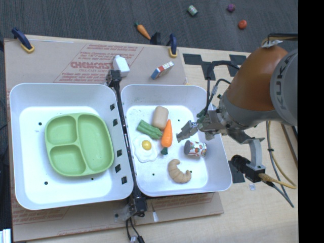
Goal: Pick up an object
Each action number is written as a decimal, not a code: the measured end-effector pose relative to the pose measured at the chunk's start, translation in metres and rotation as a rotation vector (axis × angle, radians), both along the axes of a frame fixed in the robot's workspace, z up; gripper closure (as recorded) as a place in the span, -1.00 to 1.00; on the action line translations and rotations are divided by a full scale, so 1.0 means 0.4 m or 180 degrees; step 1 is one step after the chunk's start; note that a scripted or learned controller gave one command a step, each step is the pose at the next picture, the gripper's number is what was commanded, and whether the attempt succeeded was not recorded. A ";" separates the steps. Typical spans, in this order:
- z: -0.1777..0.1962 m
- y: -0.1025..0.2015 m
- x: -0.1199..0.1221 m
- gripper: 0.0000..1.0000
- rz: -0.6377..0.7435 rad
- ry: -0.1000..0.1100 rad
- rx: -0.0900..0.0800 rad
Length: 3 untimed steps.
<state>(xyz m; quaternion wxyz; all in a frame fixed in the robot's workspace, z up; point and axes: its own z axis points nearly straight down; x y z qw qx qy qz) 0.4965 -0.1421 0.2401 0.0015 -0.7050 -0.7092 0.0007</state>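
Observation:
The right bin point(152, 184) holds several toy foods: an orange carrot point(167, 132), a green bean pod point(149, 129), a tan bread roll point(160, 116), a fried egg point(146, 149), a croissant point(179, 170) and a small patterned cup point(195, 149) lying on its side. My gripper point(188, 131) hangs over the right half of this bin, just right of the carrot and above the cup. Its fingers are spread apart with nothing between them.
The left bin point(30, 186) holds a green divided plate point(79, 144). A small box point(162, 70) lies on the cardboard behind the bins. Clamps point(23, 39) grip the board's edge. Cables point(276, 181) trail on the right of the bench.

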 end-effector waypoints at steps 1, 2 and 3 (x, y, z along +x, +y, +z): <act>-0.323 -0.014 0.059 -1.00 0.0026 -0.0058 0.0003; -0.299 -0.017 0.060 1.00 0.0039 -0.0052 -0.0007; -0.054 -0.043 -0.046 1.00 -0.0007 -0.0009 -0.0005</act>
